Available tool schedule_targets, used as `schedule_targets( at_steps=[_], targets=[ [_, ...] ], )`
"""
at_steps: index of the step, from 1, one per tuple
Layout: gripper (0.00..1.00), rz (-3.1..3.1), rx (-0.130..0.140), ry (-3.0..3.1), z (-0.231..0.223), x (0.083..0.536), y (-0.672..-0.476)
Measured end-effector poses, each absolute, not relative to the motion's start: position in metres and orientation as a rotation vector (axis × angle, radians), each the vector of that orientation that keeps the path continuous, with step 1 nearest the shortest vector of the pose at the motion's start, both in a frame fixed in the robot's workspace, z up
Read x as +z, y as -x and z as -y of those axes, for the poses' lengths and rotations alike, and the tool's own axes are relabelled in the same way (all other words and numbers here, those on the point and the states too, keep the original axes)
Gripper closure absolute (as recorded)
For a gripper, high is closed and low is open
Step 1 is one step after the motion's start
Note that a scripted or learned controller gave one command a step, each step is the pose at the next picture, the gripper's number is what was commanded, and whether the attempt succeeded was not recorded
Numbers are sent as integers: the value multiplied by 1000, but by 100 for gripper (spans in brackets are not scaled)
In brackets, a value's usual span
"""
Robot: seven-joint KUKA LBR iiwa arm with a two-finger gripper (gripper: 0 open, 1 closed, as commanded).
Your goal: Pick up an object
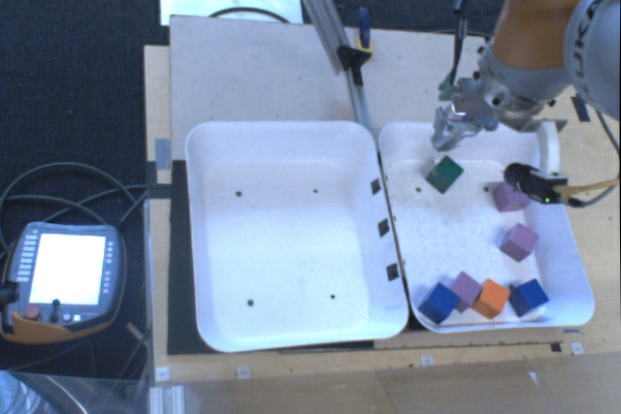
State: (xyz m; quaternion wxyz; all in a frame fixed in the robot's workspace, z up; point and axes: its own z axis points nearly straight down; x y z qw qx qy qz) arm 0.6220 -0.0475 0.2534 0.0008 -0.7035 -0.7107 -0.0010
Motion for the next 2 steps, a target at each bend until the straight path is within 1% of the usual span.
schedule_targets(
  at_steps=[1, 2],
  targets=[
    [100, 2231, 0, 2207, -9, 242, -597],
    [100, 2231, -1, 2207, -65, 233, -579]
  ],
)
